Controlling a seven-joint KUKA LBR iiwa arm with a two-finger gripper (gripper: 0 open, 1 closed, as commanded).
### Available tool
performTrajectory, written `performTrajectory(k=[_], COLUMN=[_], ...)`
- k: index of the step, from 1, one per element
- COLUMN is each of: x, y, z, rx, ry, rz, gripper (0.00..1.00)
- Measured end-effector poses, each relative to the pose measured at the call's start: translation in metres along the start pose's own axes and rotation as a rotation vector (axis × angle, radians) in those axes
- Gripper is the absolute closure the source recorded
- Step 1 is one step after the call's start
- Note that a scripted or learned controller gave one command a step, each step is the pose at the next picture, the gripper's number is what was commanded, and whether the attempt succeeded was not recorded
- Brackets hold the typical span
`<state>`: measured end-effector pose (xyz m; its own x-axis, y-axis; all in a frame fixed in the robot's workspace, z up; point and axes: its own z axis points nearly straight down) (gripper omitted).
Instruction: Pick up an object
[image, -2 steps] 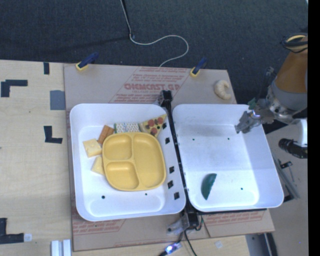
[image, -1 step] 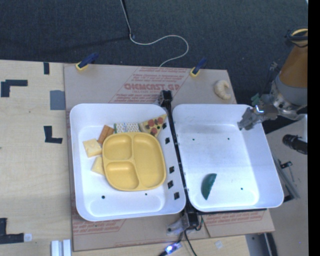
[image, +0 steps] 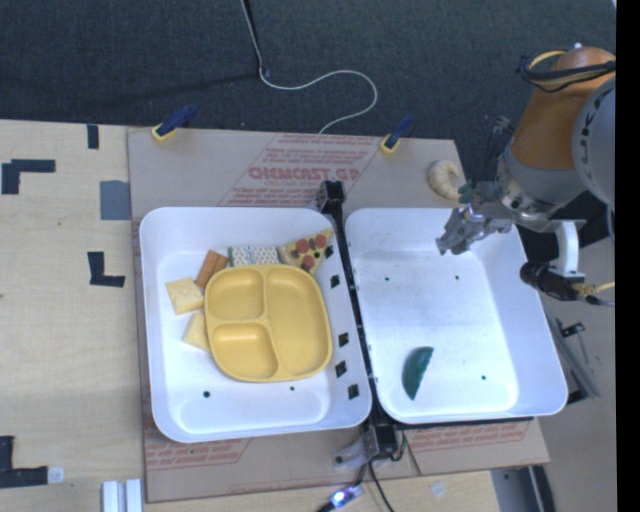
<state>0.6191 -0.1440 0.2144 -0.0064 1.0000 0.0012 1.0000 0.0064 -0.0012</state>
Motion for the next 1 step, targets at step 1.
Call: performTrajectory(k=[1], x=[0.0421], y=[0.0191], z=[-0.0028], rx=[-0.001], ry=[0.000], rz=[0.000], gripper=[1.00])
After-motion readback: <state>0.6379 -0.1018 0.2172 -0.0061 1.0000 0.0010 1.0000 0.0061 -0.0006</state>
